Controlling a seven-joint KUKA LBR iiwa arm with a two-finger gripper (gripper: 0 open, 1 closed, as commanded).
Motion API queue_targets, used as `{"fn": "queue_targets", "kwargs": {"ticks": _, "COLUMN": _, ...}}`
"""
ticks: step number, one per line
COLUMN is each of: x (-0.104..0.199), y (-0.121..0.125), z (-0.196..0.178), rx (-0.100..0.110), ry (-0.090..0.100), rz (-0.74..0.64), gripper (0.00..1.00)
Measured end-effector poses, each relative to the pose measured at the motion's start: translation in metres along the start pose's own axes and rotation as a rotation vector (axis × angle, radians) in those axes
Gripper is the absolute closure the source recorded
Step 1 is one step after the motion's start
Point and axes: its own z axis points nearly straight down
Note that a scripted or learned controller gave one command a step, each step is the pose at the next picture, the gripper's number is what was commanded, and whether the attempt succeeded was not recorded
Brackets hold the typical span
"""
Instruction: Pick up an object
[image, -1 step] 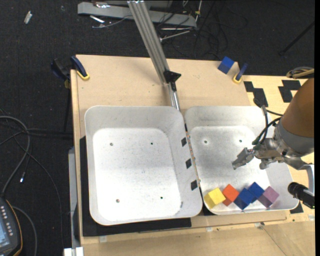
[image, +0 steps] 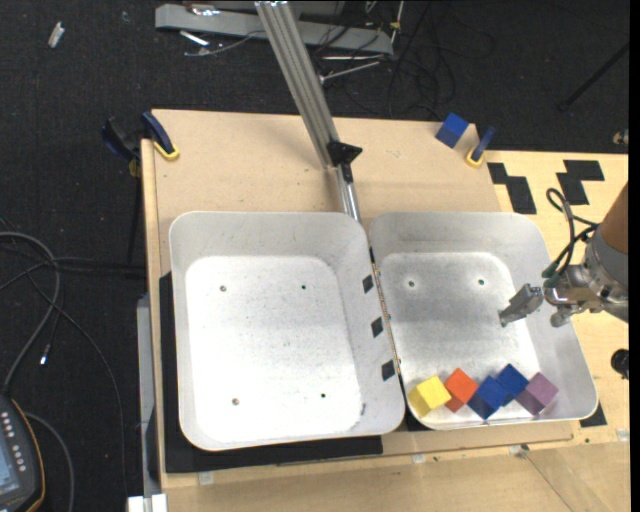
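Note:
Four small blocks lie in a row along the front wall of the right bin (image: 455, 240): a yellow block (image: 431, 395), an orange block (image: 461, 387), a blue block (image: 499, 390) and a purple block (image: 539, 393). My gripper (image: 540, 308) hangs over the right side of this bin, above and behind the blue and purple blocks. Its two grey fingers are spread, so it is open with nothing between them. The arm's orange band enters at the right edge.
The left bin (image: 190, 300) sits beside the right one on the wooden bench. Another blue block (image: 453, 128) rests on the bench at the back right, near a clamp (image: 478, 146). A slanted metal pole (image: 305, 85) rises behind the bins.

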Motion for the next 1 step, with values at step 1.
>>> {"fn": "queue_targets", "kwargs": {"ticks": 1, "x": -0.0172, "y": 0.0318, "z": 0.1052, "rx": -0.001, "ry": 0.004, "rz": -0.005, "gripper": 0.0}}
